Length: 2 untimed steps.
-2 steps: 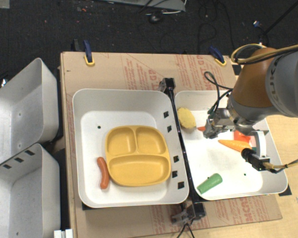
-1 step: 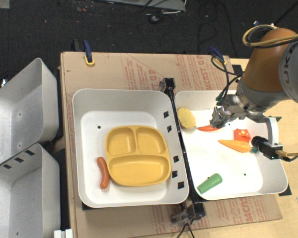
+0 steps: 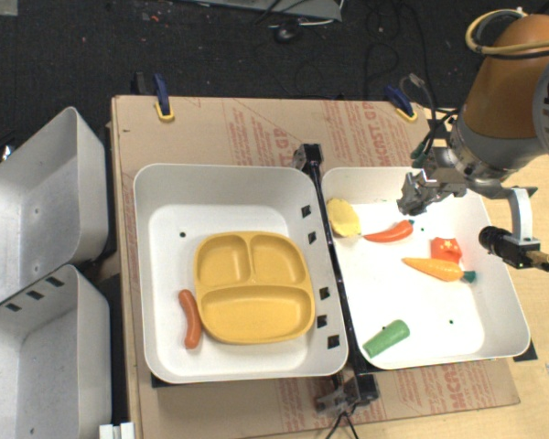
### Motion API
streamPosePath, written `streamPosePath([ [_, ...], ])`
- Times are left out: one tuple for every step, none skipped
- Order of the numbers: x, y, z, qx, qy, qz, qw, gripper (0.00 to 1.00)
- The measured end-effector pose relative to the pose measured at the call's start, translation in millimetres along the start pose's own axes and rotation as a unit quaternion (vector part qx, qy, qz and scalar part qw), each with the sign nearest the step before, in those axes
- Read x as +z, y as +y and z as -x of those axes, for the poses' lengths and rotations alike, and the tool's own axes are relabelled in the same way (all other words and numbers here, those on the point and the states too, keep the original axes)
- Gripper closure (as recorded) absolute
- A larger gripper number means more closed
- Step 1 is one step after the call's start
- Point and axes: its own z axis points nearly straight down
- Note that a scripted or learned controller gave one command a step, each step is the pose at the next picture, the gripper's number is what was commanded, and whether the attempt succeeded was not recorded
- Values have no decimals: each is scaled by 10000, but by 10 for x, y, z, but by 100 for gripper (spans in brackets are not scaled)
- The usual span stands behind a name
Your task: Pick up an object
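Note:
The right bin (image 3: 503, 332) holds a yellow lemon-like piece (image 3: 343, 217), a red-orange chili pepper (image 3: 389, 232), a small red pepper (image 3: 446, 248), an orange carrot (image 3: 435, 268) and a green cucumber (image 3: 386, 337). My gripper (image 3: 412, 201) hangs over the bin's far side, just above and right of the chili pepper's tip. Nothing shows between its dark fingers. In the left bin (image 3: 156, 208) lies a yellow divided tray (image 3: 253, 286) with a brown sausage (image 3: 191, 318) beside its left edge.
Two white tubs (image 3: 37, 245) stand off the bench at the left. Blue clamps (image 3: 163, 96) hold the cardboard sheet at its far edge. A black divider rail (image 3: 327, 245) runs between the bins. A black fitting (image 3: 512, 243) juts from the arm over the right bin's rim.

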Motion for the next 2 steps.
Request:
streamPosePath([
  [149, -127, -496, -16, 17, -48, 10000, 100],
  [150, -243, -1111, -28, 20, -45, 10000, 100],
])
